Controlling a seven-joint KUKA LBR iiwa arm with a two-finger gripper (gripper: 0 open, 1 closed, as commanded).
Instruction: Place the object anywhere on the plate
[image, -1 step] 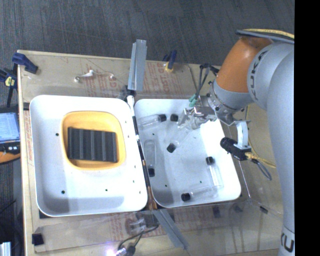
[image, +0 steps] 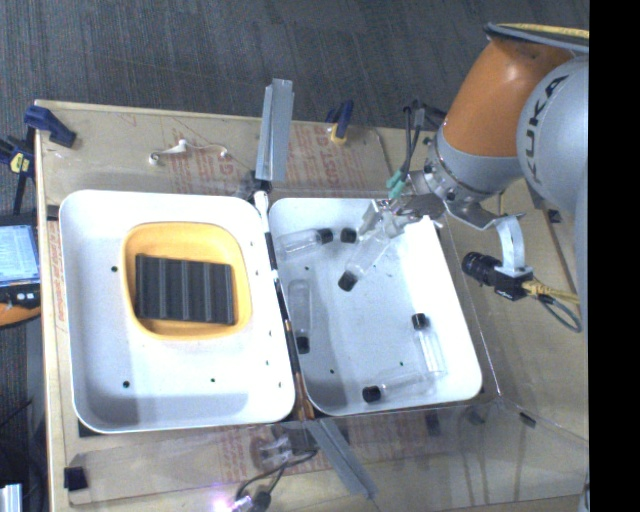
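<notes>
So, the gripper (image: 385, 218) is seen over the back right corner of the right bin (image: 392, 300), with the grey arm and its orange band reaching in from the right. The fingers look to be closed on the upper end of a clear vial (image: 365, 255). It hangs tilted, with its black cap pointed down and to the left, above the bin floor. The grip point itself is a bit hard to make out, since both the vial and the tips are pale against the white.

The yellow plate (image: 185, 233) is sat in the left bin (image: 90, 300), well apart from the held vial, and a dark ridged insert (image: 186, 290) is laid across its middle.

A few more capped vials are scattered flat in the right bin:
- one near the back left corner (image: 300, 240)
- one along the left wall (image: 298, 305)
- one by the right wall (image: 431, 348)
- one near the front edge (image: 398, 384)

Two blue clamps (image: 48, 122) are fixed at the back of the worktop (image: 150, 130).
</notes>
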